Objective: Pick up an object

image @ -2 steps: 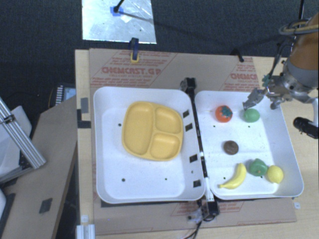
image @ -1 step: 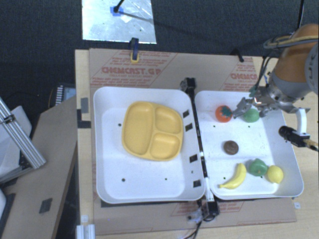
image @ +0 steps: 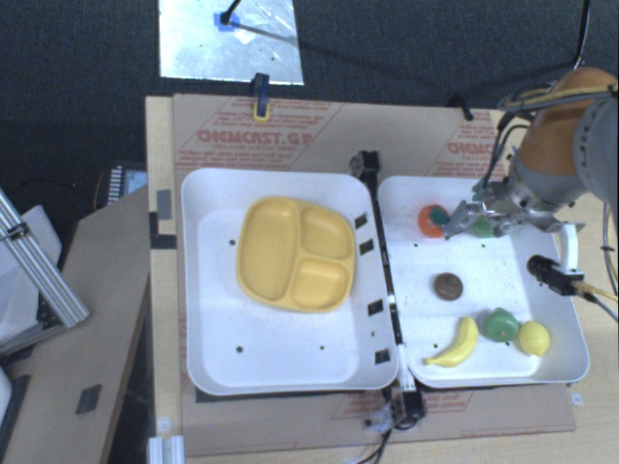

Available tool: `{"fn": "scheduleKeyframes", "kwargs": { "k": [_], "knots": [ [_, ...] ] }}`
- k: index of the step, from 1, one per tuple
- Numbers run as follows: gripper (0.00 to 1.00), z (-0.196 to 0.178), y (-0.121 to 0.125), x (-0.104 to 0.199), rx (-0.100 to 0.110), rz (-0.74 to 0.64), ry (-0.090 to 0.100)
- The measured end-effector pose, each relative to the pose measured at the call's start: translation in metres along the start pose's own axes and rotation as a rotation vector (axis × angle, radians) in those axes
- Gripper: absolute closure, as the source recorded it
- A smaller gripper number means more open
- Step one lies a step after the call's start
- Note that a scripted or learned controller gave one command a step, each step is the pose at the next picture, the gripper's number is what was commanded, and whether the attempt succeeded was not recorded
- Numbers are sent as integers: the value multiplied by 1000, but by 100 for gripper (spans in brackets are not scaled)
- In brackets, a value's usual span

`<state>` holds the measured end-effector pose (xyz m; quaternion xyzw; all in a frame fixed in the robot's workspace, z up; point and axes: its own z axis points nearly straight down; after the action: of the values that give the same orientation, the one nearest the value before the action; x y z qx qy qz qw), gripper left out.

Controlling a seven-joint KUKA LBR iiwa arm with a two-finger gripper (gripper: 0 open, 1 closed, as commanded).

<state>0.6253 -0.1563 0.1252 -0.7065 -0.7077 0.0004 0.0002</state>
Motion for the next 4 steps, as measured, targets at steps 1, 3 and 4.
{"fn": "scheduleKeyframes", "kwargs": {
  "k": [1, 3, 4],
  "knots": [
    [0, 43, 0, 1, 1, 0, 0],
    [100, -34, 6, 6, -9, -4, -1],
    [100, -99, 9, 10, -10, -5, -2]
  ]
}}
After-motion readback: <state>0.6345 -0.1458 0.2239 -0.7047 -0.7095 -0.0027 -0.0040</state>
